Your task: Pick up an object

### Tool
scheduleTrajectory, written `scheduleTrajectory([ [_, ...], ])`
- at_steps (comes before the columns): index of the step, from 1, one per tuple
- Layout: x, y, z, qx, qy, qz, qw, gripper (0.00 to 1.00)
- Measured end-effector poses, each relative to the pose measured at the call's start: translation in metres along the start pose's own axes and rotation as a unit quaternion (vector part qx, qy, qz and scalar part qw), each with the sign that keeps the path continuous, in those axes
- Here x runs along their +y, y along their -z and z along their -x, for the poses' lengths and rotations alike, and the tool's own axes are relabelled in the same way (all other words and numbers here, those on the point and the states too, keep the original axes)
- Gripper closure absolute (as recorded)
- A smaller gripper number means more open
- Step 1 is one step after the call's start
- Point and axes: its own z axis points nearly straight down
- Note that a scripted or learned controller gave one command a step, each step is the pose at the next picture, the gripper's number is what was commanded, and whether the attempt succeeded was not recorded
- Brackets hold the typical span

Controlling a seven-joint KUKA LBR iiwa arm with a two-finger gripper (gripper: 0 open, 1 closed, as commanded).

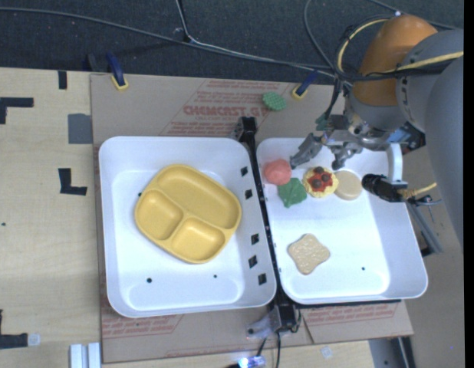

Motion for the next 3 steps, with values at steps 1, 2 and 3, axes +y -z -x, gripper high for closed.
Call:
scheduleTrajectory([
  [1,0.003,0.008,0.000,-0.001,0.001,0.007,1.0000,0.00],
  [2,0.004,-0.054,-0.003,0.000,0.001,0.006,1.0000,0.00],
  [3,0.007,-0.066,-0.003,-0.001,0.002,0.011,0.9999,0.00],
])
